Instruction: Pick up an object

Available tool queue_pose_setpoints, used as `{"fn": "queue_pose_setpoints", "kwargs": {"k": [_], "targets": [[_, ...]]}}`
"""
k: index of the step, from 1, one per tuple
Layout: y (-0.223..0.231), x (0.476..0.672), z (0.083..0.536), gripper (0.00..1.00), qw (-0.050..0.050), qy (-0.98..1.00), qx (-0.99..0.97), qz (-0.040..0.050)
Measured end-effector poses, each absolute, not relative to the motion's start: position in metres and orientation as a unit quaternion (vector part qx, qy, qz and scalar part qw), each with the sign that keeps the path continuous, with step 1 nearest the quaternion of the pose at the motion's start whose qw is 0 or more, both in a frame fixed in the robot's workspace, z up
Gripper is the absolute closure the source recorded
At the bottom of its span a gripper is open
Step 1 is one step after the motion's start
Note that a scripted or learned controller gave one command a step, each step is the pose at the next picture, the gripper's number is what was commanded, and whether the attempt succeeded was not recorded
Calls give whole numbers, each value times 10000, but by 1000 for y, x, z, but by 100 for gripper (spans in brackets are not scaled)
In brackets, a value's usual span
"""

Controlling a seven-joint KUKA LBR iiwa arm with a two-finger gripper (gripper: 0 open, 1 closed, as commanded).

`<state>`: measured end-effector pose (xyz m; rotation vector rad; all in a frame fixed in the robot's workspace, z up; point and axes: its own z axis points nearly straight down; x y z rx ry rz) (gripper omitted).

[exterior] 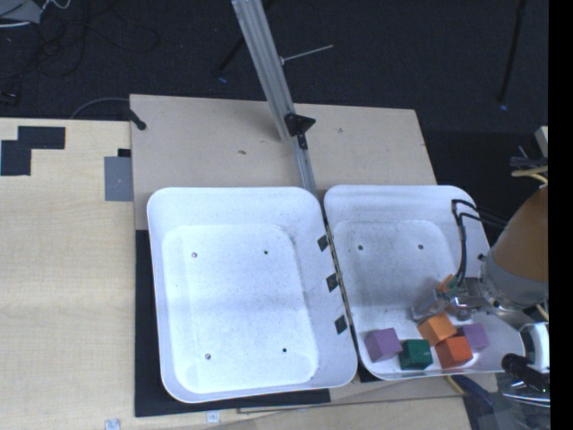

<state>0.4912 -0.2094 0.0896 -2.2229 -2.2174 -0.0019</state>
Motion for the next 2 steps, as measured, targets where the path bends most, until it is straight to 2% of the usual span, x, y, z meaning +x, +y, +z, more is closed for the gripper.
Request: {"fn": "queue_pose_setpoints", "kwargs": {"k": [1, 2], "targets": [[-185, 492, 92, 0, -5, -7073, -7069, -4], [-209, 540, 91, 0, -10, -7074, -7068, -4]]}}
